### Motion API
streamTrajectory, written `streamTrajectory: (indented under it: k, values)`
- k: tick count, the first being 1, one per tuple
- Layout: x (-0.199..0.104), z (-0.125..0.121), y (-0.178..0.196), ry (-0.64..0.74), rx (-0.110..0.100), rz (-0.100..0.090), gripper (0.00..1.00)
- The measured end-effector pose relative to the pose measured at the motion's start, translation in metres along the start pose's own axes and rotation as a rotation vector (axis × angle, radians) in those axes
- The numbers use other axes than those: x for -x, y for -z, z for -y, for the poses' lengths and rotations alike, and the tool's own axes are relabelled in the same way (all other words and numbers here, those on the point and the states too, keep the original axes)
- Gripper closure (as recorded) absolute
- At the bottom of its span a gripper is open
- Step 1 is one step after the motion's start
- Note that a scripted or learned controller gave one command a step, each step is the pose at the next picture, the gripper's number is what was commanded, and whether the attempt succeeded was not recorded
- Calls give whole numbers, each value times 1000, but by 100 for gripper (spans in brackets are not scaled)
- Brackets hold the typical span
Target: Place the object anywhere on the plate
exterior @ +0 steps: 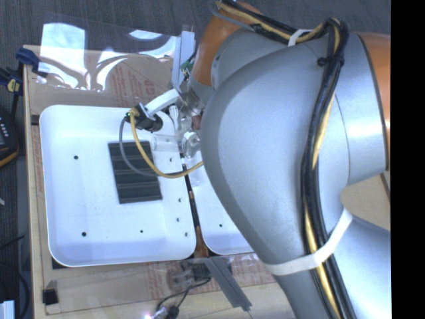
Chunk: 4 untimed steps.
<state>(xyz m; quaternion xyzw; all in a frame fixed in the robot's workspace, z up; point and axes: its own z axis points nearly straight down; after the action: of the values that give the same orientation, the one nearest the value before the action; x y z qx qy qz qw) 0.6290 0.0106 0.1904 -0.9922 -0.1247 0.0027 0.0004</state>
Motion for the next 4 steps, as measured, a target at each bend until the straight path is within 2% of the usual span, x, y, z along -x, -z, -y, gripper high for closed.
streamTrajectory:
  k: [1, 2, 3, 4]
  values:
    - [-32, 66, 7, 121, 2, -6, 100]
    - [-47, 128, 44, 43, 2, -6, 100]
    - [-27, 83, 55, 624, -3, 4, 100]
    - [-27, 83, 55, 624, -4, 4, 0]
